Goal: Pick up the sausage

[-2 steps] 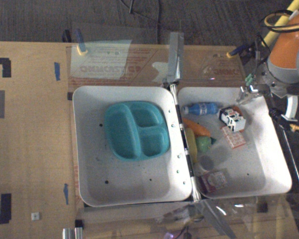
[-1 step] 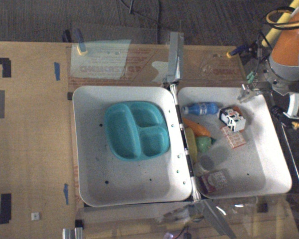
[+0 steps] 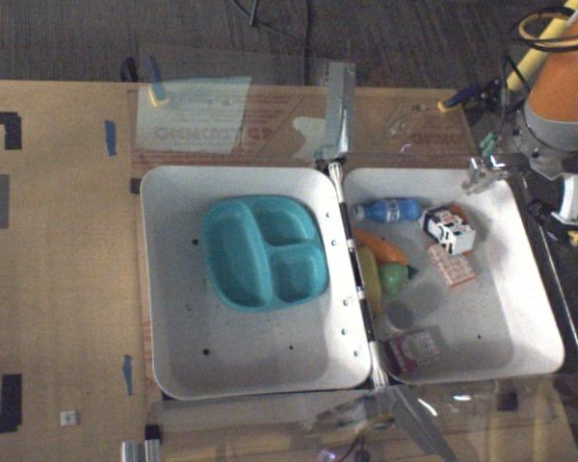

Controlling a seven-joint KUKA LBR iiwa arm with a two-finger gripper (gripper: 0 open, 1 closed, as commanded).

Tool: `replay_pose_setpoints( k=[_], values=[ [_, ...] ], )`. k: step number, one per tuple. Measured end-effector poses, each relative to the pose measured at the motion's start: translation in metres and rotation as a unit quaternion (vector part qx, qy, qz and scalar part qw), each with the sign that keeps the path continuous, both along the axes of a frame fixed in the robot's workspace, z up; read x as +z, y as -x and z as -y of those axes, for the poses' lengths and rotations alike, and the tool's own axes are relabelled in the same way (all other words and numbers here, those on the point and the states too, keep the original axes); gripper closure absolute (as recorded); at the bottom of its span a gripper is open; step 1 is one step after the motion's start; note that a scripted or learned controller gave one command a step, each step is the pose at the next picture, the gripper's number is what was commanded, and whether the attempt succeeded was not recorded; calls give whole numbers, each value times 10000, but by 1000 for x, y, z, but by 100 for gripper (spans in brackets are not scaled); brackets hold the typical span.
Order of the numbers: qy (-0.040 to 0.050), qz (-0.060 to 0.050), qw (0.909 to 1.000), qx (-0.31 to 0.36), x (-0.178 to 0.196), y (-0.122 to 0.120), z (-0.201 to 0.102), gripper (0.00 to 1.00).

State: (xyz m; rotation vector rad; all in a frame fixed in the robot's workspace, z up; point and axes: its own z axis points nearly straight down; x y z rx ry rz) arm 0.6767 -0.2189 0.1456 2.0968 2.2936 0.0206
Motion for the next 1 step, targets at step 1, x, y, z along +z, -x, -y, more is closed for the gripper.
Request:
replay_pose_setpoints(
  k=[1],
  values=[
    [15,21,10000,5,11,-1,1,100]
  ],
)
